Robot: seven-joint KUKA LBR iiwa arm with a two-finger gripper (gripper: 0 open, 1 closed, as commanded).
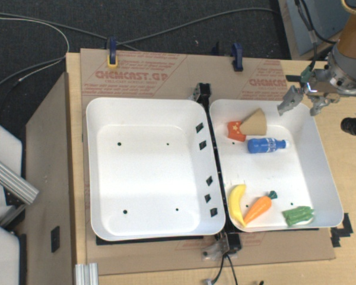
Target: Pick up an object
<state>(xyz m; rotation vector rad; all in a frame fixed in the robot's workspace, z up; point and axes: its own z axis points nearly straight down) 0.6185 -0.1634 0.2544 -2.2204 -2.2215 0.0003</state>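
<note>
The right bin point(311, 177) holds a tan cone-shaped piece point(254, 122) beside a small red block point(236, 130), with a blue bottle point(266, 145) lying just below them. Near the front edge lie a yellow banana point(237, 203), an orange carrot point(258, 208) and a green object point(298, 215). My gripper point(302, 101) hangs above the back right corner of this bin, fingers spread open with nothing between them. It is up and to the right of the cone, apart from every object.
The left bin point(95, 159) sits beside the right one, split by a black divider point(209, 159). Both rest on a brown board point(166, 70) held by a yellow clamp point(112, 52) and a blue clamp point(237, 57). Cables run behind.
</note>
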